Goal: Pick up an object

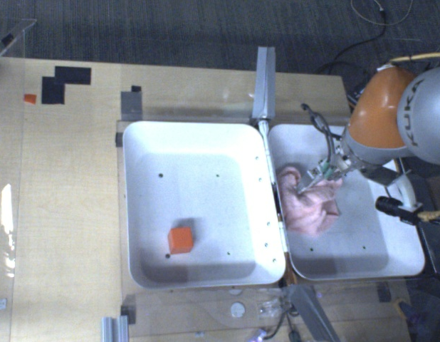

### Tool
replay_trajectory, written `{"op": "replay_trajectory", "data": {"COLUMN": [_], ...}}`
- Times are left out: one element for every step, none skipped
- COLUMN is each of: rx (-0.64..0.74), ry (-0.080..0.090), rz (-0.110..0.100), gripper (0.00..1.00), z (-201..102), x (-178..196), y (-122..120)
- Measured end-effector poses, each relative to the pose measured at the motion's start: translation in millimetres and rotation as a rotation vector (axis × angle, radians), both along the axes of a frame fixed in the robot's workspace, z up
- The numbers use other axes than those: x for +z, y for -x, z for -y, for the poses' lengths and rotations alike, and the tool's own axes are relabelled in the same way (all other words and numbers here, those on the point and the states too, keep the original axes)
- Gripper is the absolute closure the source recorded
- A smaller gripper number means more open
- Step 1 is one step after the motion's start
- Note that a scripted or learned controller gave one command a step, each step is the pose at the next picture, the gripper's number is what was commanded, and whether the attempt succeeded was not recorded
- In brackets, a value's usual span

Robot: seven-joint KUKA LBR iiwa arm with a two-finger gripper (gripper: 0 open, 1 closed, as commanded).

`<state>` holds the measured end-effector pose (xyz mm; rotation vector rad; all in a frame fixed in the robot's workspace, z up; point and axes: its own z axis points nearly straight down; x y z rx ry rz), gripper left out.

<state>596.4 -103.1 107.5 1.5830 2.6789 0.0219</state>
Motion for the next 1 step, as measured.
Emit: {"op": "replay_trajectory", "data": {"rx": [0.008], "ry": [-0.001], "rz": [-0.014], "gripper": [0.0], "z": [35.4], "x": [-14.7], "y": [7.4]}}
